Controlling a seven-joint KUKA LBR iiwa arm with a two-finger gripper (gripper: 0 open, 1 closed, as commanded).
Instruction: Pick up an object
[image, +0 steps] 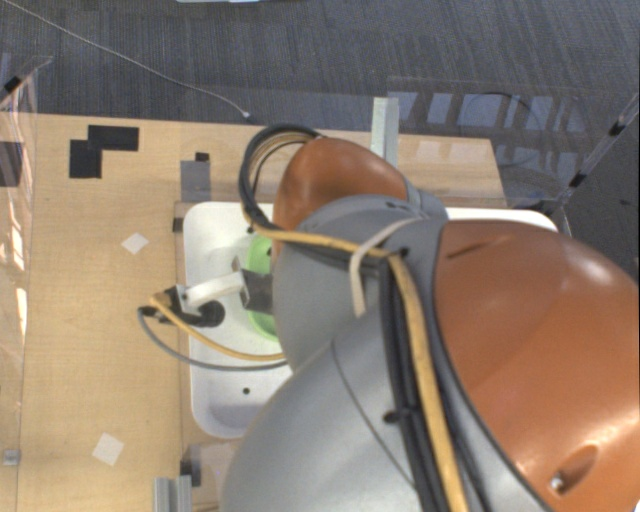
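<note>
Much of the camera view is taken up by the arm, whose grey casing and broad orange band are seen from above as it reaches in from the right and bends down over the left white bin. A second orange section of the arm is seen higher up, above the bin's far end, with black cables looped beside it and a yellowish cable strapped along the grey casing. The jaws are largely hidden beneath the wrist; only a dark part is made out low inside the bin, and whether they are apart or together cannot be told. A green object is seen in the left bin, just beside and partly under the wrist, with a further sliver of green showing lower down near the casing's edge; its shape cannot be made out, and it cannot be told whether it is touched by the jaws. A white fitting with a black connector juts out over the bin's left rim, and a yellow and black cable loop hangs from it over the bench. The light wooden bench is marked with black squares at its far left and small pale tags are stuck to it. A corner of the right bin is seen beyond the arm.
</note>
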